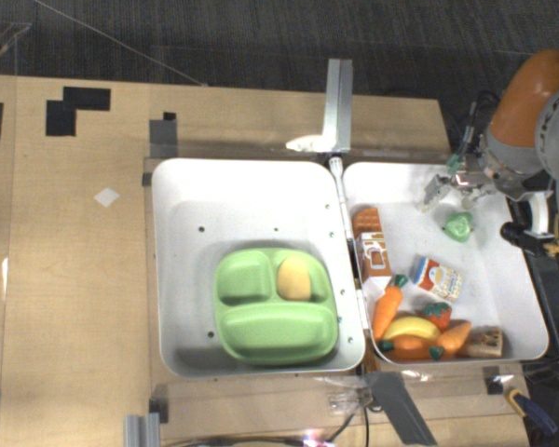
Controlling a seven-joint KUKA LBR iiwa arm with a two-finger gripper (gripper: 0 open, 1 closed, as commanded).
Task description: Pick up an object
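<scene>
A pale wooden bench (65,277) carries two shallow white bins side by side, with dark carpeted floor (214,26) beyond its far edge. The gripper (458,187) hangs over the far corner of the right bin (512,268), its fingers spread apart and holding nothing, just above a small green object (458,226) on the bin floor. The left bin (182,250) holds a green divided tray (275,305) with a yellow lemon-like piece (295,277) in one compartment.
</scene>
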